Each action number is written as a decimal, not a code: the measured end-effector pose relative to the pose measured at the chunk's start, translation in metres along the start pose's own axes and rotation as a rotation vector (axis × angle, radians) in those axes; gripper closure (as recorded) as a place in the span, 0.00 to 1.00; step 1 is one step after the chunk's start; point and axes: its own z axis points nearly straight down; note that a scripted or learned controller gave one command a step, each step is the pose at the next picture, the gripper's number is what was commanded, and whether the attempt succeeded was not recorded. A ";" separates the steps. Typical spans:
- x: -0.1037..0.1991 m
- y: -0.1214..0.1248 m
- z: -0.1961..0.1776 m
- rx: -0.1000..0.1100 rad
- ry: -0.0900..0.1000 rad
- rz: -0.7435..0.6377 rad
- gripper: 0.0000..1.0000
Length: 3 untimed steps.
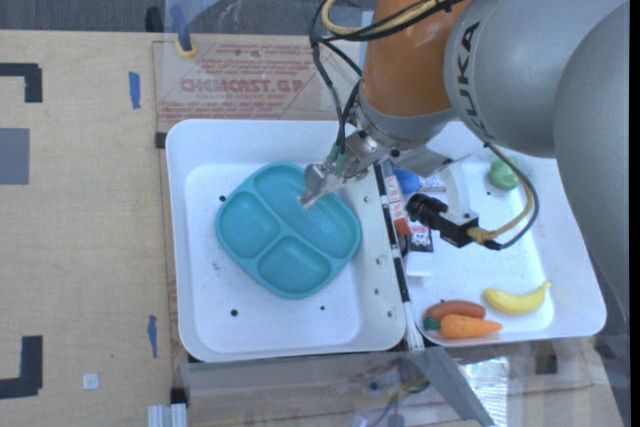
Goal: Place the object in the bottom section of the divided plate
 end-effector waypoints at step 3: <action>-0.018 -0.004 0.008 0.000 0.000 -0.109 1.00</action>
